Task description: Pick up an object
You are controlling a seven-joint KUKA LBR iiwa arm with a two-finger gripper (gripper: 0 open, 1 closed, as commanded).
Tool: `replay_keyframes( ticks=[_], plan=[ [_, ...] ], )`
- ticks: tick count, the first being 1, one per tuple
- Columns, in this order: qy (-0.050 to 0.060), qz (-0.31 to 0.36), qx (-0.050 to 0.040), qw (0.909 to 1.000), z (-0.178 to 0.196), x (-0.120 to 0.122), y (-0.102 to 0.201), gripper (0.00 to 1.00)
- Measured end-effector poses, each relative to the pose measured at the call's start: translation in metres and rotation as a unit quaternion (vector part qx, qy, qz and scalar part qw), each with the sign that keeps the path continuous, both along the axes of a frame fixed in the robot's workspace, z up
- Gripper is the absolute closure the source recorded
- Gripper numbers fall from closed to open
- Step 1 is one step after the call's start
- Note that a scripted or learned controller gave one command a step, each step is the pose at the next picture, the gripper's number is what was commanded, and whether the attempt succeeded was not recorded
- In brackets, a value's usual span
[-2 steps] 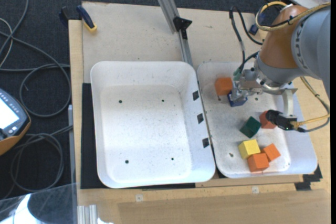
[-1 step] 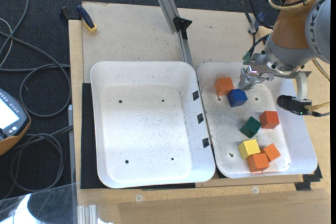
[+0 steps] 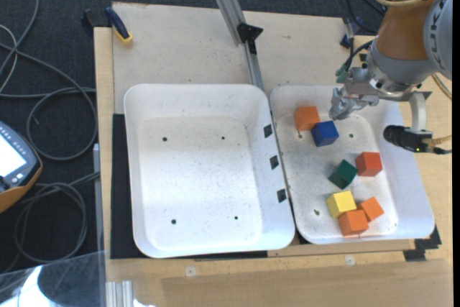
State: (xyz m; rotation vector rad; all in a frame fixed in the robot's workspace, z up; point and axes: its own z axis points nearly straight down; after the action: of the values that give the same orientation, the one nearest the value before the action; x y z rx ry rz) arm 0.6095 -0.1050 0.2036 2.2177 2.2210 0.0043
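My gripper [image 3: 343,108] hangs over the back of the right bin [image 3: 402,205], just right of and above the blue block [image 3: 325,133]. An orange block [image 3: 307,117] lies to the left of the blue one. Nothing shows between the fingers. Farther forward lie a red-orange block [image 3: 369,163], a green block [image 3: 343,173], a yellow block [image 3: 341,203] and two orange blocks [image 3: 371,208] [image 3: 353,222] near the front rim.
The left bin [image 3: 194,162] stands beside the right one, with black clips on the shared rim. A metal pole [image 3: 230,3] slants across the bench's back. A yellow-blue clamp [image 3: 118,25] sits at the back left corner. Cables lie on the floor.
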Motion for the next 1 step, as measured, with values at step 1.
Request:
replay_keyframes(
  ticks=[1],
  plan=[
    [0.002, 0.002, 0.0013, 1.0, -0.0033, 0.0047, 0.0523, 1.0]
  ],
)
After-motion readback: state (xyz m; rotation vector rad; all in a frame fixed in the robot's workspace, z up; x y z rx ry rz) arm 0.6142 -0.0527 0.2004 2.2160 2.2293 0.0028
